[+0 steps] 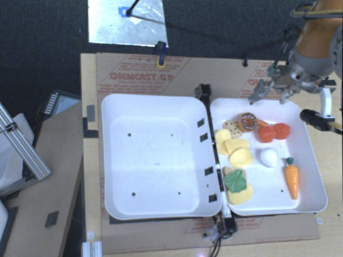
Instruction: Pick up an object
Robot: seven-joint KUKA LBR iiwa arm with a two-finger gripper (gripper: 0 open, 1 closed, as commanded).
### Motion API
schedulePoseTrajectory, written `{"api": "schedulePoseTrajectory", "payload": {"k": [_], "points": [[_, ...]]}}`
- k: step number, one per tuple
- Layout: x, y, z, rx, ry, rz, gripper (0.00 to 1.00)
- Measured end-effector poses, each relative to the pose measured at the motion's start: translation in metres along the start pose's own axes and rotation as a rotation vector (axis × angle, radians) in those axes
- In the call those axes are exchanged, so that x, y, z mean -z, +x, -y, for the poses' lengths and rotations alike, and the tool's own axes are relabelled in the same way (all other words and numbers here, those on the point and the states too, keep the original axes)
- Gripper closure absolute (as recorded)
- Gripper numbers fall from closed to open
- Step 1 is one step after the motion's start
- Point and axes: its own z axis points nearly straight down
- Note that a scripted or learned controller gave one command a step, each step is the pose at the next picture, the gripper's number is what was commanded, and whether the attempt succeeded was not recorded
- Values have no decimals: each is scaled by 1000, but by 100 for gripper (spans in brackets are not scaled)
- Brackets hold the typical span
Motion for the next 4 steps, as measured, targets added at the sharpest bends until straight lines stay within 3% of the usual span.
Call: {"api": "schedulePoseTrajectory", "payload": {"k": [1, 2, 3, 4], "points": [[-120, 3, 96, -5, 17, -4, 0], [-149, 25, 147, -3, -4, 0, 0], [-138, 25, 145, -1, -8, -2, 100], [-149, 40, 97, 3, -5, 2, 100]]}}
